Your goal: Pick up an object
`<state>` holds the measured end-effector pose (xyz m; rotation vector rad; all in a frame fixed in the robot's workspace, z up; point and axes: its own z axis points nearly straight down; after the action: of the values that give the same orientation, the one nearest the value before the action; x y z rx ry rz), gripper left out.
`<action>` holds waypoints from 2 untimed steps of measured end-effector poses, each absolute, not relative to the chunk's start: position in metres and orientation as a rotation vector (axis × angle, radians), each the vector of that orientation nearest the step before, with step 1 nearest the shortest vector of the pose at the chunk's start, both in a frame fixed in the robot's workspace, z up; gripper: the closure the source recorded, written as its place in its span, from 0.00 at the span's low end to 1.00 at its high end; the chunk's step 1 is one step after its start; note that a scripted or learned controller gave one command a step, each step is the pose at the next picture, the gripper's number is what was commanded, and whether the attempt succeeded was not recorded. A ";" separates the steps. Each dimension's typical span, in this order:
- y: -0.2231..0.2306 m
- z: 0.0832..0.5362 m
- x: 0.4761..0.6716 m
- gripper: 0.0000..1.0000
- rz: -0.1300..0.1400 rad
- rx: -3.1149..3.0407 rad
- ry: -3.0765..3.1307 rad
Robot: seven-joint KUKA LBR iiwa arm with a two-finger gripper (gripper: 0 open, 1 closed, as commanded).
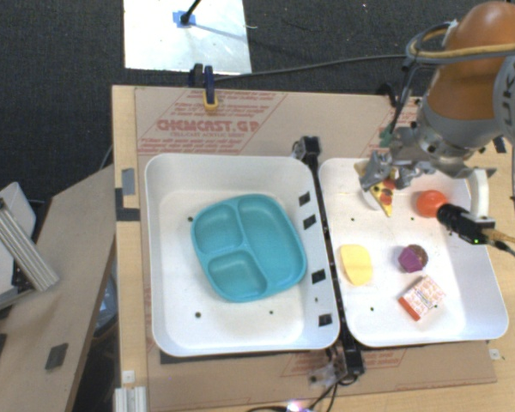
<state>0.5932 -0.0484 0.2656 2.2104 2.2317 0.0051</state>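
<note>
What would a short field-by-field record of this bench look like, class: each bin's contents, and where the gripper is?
left bin: teal plastic three-compartment tray
right bin: flat yellow block, purple round object, orange ball, red-and-white packet, small yellow-and-red item
gripper: over the right bin's far left corner, just above the small yellow-and-red item
grasp: cannot tell

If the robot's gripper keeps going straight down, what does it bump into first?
Probably the little yellow and red object right under the gripper in the right bin. Depth is hard to judge from above, so it may touch the bin floor beside it instead.
</note>
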 end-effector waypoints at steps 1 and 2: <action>-0.005 0.254 0.587 1.00 0.003 2.212 2.231; 0.043 0.257 0.573 1.00 0.003 2.211 2.232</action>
<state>0.5729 0.0430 0.2568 2.2111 2.2319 0.0035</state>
